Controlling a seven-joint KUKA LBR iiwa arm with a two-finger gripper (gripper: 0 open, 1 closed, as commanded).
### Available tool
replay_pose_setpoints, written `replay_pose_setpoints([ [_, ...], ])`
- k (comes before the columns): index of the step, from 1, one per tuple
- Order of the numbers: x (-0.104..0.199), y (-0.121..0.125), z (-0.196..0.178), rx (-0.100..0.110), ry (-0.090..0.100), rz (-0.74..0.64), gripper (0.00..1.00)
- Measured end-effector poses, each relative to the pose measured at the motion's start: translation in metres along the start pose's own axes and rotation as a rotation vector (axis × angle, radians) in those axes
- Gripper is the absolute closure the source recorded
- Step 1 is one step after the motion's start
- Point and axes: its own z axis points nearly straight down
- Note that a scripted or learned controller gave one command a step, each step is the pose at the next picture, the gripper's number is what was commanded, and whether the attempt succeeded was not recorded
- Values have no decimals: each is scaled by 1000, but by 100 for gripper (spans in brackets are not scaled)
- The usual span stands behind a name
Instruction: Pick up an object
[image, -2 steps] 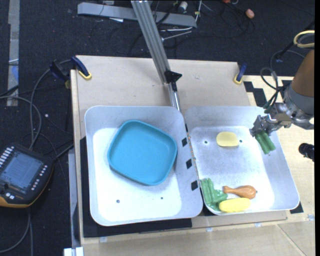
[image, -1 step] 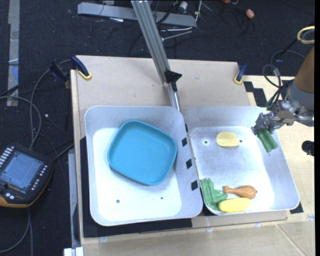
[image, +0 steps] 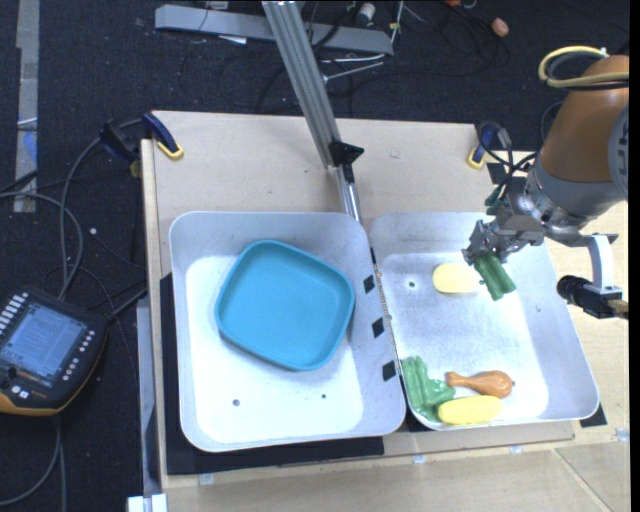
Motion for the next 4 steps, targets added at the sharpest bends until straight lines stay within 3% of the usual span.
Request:
replay_pose_setpoints([
  [4, 193, 37, 6, 0, 0, 1, 100],
])
